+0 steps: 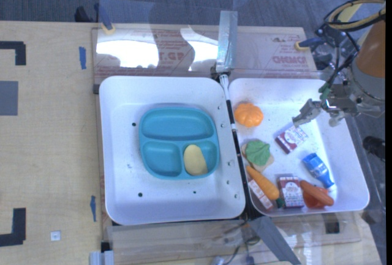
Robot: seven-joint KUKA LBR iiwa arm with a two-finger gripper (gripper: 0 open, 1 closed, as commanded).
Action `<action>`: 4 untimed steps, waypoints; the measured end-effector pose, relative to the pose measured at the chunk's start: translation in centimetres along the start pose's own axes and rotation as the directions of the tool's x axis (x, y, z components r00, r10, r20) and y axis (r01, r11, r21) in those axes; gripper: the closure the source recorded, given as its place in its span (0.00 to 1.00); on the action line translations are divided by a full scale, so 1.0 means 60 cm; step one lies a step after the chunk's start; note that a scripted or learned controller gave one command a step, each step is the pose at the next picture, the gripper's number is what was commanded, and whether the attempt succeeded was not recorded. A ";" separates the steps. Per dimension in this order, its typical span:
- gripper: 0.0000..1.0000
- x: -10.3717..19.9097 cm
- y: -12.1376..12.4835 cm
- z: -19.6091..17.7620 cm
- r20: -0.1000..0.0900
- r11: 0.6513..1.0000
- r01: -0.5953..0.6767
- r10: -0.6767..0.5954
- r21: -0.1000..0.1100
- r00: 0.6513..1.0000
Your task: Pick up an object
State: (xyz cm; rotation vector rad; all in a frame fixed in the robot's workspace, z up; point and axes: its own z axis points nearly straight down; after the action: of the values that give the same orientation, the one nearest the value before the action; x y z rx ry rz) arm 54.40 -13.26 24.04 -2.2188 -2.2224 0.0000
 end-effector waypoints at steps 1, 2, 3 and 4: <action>0.00 -0.108 -0.084 0.220 -0.001 0.992 -0.123 0.123 0.011 0.992; 1.00 -0.107 -0.076 0.195 0.001 0.993 -0.121 0.121 -0.004 0.993; 1.00 -0.136 -0.065 0.208 -0.002 0.975 -0.224 0.224 0.001 0.975; 1.00 -0.050 0.022 0.247 0.001 0.956 -0.292 0.292 -0.019 0.956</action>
State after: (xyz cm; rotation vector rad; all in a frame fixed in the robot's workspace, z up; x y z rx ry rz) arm 55.71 -16.25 9.20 -2.5352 -1.8802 -0.0174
